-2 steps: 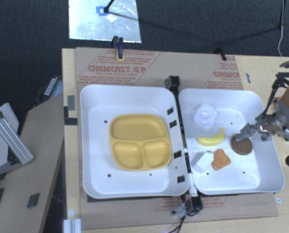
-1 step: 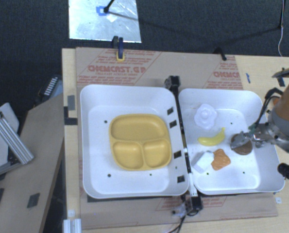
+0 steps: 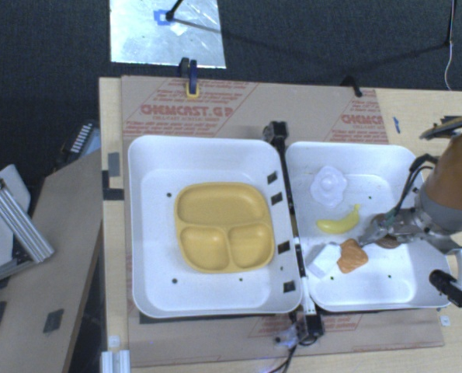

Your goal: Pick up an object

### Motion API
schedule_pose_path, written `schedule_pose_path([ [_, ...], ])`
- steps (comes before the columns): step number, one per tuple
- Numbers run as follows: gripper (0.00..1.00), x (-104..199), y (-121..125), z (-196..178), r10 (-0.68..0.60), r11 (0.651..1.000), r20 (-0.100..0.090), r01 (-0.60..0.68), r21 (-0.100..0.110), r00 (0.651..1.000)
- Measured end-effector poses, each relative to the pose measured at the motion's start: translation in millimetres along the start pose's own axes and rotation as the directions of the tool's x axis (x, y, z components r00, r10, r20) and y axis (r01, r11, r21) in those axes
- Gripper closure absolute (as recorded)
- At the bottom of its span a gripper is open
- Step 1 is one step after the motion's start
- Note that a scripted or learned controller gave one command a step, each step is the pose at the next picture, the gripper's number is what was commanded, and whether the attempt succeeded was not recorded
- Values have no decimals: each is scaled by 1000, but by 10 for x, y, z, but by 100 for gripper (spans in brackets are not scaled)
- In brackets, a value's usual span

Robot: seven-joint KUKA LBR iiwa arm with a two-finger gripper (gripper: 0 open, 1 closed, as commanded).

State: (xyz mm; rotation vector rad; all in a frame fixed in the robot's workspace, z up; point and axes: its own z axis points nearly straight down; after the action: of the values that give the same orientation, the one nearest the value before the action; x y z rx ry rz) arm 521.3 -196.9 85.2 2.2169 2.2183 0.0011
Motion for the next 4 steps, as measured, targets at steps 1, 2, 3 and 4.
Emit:
schedule_pose_path([
  [1, 100, -26, 28, -150, 1, 1000, 7, -1, -11, 1000],
  [2, 100, -82, 63, -771, -3, 1000, -1, 3, -1, 1000],
  [3, 100, -89, 82, -1278, -3, 1000, -1, 3, -2, 1000],
  [4, 100, 389, 178, -1363, -8, 1000, -3, 8, 1, 1000],
])
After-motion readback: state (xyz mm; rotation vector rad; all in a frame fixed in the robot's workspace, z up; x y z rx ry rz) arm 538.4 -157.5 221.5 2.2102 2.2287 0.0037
